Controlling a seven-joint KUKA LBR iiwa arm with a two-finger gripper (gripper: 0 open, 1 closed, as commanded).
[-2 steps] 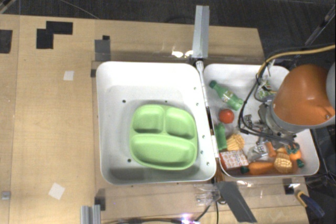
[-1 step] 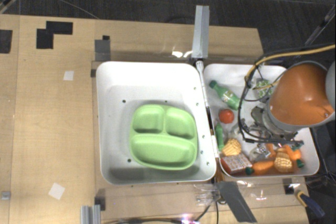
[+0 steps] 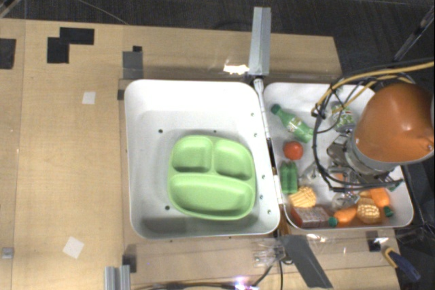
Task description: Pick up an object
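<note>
The right bin (image 3: pixel 299 93) holds several small toy foods: a green bottle (image 3: pixel 293 122), a red tomato (image 3: pixel 293 150), a green vegetable (image 3: pixel 289 177), a yellow corn piece (image 3: pixel 303 197), a brown block (image 3: pixel 311 216), an orange carrot (image 3: pixel 344 216) and another corn piece (image 3: pixel 368 212). The arm's orange band (image 3: pixel 396 122) and wrist hang over the right side of this bin. The gripper (image 3: pixel 345 181) reaches down below the wrist, among cables, near the carrot and corn at the bin's front right. The wrist covers its fingertips.
The left bin (image 3: pixel 146 146) holds a green divided tray (image 3: pixel 212 176). A metal post (image 3: pixel 259 44) stands behind the wall between the bins. Black and yellow cables (image 3: pixel 326 112) loop beside the wrist. Wooden bench surface stretches to the left.
</note>
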